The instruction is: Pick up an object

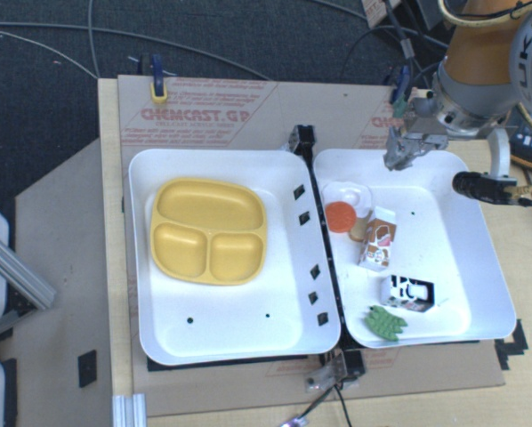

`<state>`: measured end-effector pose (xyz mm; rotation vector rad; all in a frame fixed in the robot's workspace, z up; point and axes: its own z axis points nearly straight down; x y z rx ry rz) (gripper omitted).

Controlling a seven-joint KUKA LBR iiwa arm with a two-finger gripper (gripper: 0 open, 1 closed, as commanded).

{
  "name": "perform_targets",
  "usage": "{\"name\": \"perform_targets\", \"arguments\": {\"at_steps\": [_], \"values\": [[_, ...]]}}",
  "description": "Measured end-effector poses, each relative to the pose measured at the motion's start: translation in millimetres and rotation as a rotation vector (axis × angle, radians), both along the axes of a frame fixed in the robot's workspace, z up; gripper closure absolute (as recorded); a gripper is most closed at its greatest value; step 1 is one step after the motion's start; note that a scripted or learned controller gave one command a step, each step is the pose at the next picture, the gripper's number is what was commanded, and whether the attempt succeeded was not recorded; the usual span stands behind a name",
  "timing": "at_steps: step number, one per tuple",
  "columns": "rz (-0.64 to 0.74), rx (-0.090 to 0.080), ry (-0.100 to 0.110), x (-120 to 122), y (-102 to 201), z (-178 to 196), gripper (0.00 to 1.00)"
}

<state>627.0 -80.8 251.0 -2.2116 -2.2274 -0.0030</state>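
Hovering at the upper right of the frame, the jaws (401, 156) hung over the far edge of the right bin (479, 265); whether they were open or closed could not be told, and nothing showed between them. Below them in that bin lay an orange lid (340, 216) on a clear cup (349, 196), a small brown-and-white carton (378, 243), a black-and-white box (412, 293) and a green toy (386, 322) near the lower edge. The left bin (275, 310) held a yellow divided plate (209, 230). Both bins sat on the table (204, 109).
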Motion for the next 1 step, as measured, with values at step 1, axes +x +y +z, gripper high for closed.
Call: {"name": "perform_targets", "arguments": {"at_steps": [1], "values": [[-0.002,-0.003,-0.003,12.8,47.0,-1.1,1.00]]}}
